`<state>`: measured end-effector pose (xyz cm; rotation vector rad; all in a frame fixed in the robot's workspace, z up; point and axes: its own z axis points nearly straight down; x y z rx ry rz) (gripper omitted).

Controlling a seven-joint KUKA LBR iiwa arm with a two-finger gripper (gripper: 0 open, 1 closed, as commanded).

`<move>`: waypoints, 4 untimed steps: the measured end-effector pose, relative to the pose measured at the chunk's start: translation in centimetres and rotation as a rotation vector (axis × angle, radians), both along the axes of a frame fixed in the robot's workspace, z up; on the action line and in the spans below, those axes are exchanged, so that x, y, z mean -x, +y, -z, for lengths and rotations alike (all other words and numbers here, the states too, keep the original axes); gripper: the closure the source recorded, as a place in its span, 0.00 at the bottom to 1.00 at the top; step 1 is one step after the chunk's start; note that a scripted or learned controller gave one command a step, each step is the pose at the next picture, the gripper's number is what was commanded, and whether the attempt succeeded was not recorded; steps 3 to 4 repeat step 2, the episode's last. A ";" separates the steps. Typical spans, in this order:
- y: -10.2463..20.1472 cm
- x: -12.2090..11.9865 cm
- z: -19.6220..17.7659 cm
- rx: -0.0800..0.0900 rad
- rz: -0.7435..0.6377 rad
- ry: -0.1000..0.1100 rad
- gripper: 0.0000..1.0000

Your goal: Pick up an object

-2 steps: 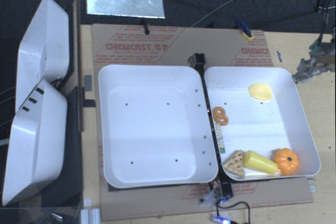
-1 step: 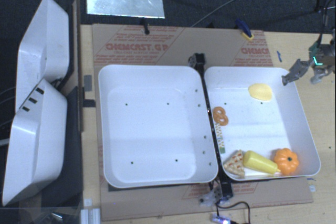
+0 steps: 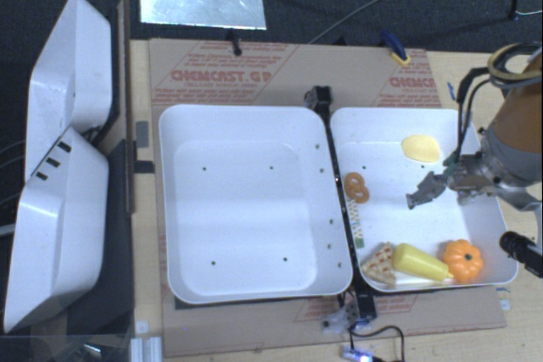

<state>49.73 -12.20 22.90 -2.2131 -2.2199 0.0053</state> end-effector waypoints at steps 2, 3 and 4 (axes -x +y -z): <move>5.7 1.1 -0.8 0.002 -0.001 -0.008 0.00; 5.7 1.1 -0.8 0.002 -0.001 -0.008 0.00; 5.7 1.1 -0.8 0.002 -0.001 -0.008 0.00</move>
